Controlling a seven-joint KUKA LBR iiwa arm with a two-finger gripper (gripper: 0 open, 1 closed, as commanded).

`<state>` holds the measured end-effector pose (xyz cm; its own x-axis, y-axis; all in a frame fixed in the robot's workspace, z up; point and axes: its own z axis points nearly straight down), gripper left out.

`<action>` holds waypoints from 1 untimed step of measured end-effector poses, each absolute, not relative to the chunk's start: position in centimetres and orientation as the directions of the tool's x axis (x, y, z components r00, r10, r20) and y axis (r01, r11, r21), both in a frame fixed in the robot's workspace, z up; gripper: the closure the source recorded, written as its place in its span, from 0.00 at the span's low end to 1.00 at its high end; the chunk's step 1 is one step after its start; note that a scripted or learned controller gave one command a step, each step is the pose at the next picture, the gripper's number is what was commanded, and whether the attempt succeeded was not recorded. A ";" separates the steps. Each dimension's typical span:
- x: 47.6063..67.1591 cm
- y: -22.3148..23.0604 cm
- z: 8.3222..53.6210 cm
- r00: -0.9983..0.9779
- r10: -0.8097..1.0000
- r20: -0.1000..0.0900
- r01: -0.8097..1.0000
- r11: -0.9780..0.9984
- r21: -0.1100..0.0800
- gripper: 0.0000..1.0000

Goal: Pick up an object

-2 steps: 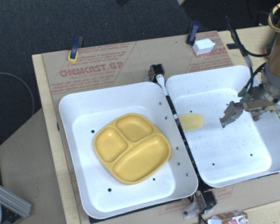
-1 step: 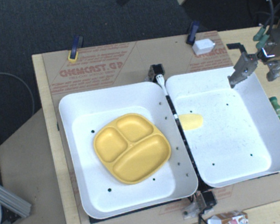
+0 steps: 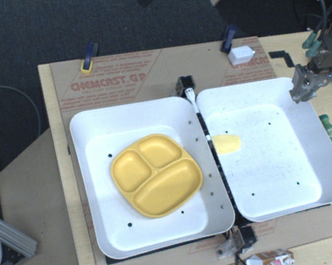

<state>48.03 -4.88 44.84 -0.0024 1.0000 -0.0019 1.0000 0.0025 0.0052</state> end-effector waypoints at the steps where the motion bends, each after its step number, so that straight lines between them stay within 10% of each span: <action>1: 47.9 3.6 37.9 -0.010 1.000 0.002 1.000 0.010 -0.009 1.00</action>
<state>47.86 3.62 37.86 -0.0100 0.9999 0.0017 0.9999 0.0100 -0.0095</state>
